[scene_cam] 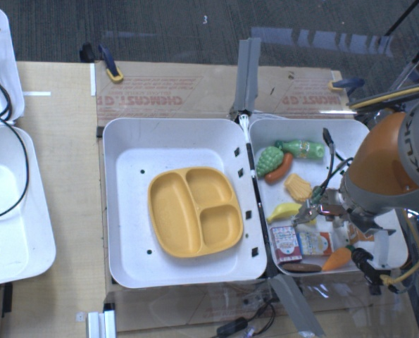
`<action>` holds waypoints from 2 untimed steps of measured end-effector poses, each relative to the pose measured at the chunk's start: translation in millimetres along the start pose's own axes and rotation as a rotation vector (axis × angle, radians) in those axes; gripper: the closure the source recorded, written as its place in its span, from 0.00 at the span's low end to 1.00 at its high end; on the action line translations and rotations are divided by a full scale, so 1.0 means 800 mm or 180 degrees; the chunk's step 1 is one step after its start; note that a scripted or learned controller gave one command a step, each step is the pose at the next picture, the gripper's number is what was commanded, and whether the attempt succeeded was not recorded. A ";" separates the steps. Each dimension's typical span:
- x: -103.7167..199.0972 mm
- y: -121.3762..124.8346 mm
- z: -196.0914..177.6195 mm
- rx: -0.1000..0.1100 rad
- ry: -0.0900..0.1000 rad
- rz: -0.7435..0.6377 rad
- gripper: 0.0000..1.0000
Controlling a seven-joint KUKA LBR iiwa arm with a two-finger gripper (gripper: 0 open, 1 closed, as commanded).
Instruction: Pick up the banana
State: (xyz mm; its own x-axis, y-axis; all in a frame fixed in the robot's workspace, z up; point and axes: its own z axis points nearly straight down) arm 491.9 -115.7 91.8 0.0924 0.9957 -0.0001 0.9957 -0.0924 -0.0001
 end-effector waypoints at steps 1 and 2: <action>-0.001 0.000 -0.010 0.0009 0.0001 0.0013 1.00; -0.001 -0.001 -0.010 0.0010 0.0002 0.0012 0.00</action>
State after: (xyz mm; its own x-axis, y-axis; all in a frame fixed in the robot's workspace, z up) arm 491.5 -116.3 99.8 0.0960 0.9954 0.0004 0.9954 -0.0960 -0.0033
